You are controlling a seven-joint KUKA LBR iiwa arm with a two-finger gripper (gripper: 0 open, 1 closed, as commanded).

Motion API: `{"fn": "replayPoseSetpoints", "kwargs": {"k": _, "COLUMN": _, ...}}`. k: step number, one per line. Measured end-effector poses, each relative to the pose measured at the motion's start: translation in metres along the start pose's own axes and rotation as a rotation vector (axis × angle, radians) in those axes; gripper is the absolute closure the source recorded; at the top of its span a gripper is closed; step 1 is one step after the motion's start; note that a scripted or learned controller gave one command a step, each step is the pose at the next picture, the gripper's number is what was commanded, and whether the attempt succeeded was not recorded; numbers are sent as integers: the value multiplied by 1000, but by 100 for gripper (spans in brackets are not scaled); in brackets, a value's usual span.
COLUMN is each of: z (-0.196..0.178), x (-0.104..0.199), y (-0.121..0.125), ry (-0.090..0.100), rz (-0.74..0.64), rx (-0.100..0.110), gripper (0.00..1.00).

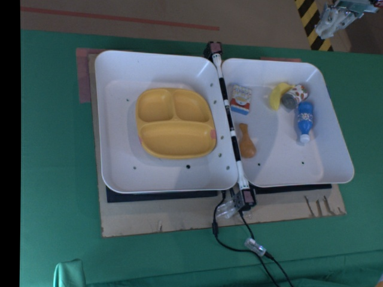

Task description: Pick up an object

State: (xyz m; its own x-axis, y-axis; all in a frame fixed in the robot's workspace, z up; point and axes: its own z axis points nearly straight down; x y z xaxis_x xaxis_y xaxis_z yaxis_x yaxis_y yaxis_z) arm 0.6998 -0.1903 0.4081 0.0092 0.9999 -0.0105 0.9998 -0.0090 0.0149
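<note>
The right bin [332, 160] holds several small items. A red, white and blue carton [240, 98] lies near its left wall, and a brown drumstick-shaped piece [246, 141] lies below it. A yellow banana [277, 94] rests against a spotted can-like object [294, 94]. Just below these lies a blue bottle [304, 121] with its white cap pointing toward the front. My gripper [333, 21] hangs at the top right, well beyond the far edge of the right bin and high above the bench, with nothing seen in it.
The left bin [114, 160] bears a yellow divided plate [175, 122]. A black-and-white divider bar [230, 130] runs between the bins. Cables [251, 244] trail off the front of the cardboard base. Yellow-black floor tape [308, 8] lies near the gripper.
</note>
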Motion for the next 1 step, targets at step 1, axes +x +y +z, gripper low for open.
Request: {"fn": "replayPoseSetpoints", "kwargs": {"k": 1, "z": 0, "x": 0, "y": 0, "ry": 0, "rz": -1, "rx": 0, "gripper": 0}}
